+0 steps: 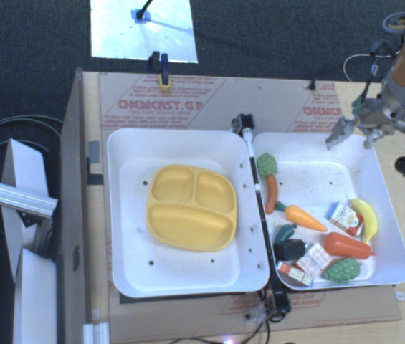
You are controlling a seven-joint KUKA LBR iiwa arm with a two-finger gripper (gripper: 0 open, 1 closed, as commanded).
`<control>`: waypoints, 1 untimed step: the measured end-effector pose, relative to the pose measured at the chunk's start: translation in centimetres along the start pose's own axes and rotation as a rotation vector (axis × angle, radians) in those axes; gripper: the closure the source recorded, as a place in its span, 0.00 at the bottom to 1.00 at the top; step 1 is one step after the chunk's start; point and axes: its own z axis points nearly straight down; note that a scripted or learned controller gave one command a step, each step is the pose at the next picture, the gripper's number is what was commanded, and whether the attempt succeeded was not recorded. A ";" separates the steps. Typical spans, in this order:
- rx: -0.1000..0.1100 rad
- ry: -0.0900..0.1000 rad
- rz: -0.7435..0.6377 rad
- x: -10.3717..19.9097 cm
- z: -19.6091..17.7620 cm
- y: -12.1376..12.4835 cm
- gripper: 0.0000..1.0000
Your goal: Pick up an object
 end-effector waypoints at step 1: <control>0.005 0.002 0.002 3.1 9.9 -5.2 0.00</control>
